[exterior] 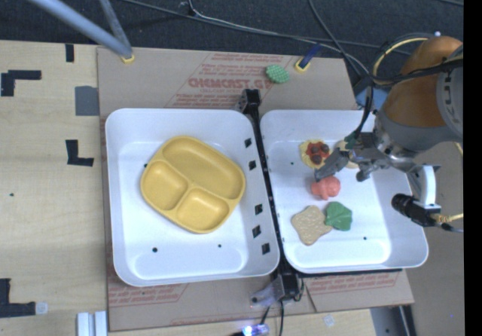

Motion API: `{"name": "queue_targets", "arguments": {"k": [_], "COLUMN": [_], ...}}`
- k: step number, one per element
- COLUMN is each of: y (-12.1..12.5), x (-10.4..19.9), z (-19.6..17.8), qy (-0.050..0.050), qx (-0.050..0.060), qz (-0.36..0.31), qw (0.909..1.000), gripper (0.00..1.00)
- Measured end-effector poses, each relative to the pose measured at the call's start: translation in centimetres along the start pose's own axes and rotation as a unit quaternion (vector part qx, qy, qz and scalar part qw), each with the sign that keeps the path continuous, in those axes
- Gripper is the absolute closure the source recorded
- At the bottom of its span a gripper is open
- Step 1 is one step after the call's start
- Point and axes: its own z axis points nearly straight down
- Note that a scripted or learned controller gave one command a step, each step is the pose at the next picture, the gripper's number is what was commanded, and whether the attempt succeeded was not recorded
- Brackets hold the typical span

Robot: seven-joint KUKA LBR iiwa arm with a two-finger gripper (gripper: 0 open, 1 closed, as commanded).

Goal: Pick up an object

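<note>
- Gripper (340,164) hovers in right bin (399,252), at 12 o'clock of red item (326,188); finger state cannot be determined.
- Yellow-red item (312,152) partly obscured.

Grey arm with orange band reaching in from the right, wrist bent downward, gripper (340,163) low at its leftward end, dark finger (328,169) slanting down-left from the wrist, finger spread unclear
</note>
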Motion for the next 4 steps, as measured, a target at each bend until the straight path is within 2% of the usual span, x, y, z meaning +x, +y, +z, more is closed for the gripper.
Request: {"name": "queue_targets", "arguments": {"k": [1,3,4], "y": [0.3,0.8,1.0], "x": [0.0,0.0,0.1], "z": [-0.7,9.3,8.0], "qy": [-0.001,-0.001,-0.001], "qx": [-0.006,-0.004,-0.006], "qz": [-0.002,-0.001,-0.002], "qw": [1.0,1.0,1.0], "gripper": [0.0,0.0,1.0]}}
